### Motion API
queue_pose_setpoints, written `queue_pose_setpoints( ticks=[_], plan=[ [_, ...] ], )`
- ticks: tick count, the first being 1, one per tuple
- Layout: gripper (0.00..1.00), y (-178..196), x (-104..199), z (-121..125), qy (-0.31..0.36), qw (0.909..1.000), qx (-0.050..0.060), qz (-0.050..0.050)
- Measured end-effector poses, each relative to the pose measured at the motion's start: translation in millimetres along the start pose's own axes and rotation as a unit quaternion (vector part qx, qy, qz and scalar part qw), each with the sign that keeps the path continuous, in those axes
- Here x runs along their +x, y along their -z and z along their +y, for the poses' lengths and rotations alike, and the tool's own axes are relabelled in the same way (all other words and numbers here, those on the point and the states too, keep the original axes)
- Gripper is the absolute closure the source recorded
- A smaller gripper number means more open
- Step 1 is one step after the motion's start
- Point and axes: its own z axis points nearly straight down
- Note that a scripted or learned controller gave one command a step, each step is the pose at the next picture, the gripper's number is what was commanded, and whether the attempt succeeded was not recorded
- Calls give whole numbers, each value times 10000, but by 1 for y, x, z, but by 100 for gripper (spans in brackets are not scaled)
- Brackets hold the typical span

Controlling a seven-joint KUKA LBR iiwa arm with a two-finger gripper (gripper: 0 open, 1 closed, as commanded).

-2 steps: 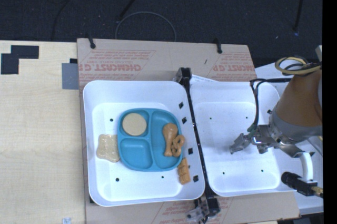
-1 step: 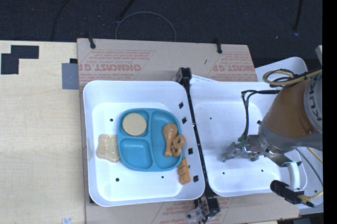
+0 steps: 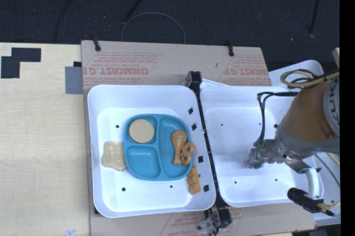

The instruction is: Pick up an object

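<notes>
Blue tray [image 3: 145, 164] sits in left bin [image 3: 105, 101], holding a tan disc [image 3: 141, 130] and pretzel pieces [image 3: 182, 147]. Gripper [image 3: 256, 159] low over right bin [image 3: 233, 118] floor. Jaw state: cannot tell.

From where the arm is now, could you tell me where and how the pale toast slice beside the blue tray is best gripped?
I'd grip the toast slice across its narrower width, coming straight down. It lies flat on the left bin floor, its right edge against the blue tray, so the far and near edges look freer for the fingers.
</notes>
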Motion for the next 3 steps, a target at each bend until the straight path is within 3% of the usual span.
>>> queue_pose_setpoints(
  ticks=[1, 3],
  plan=[
    [100, 45, 6, -5, 41, 10000, -25, -9],
    [100, 163, -9, -12, 37, 10000, -53, -20]
  ],
)
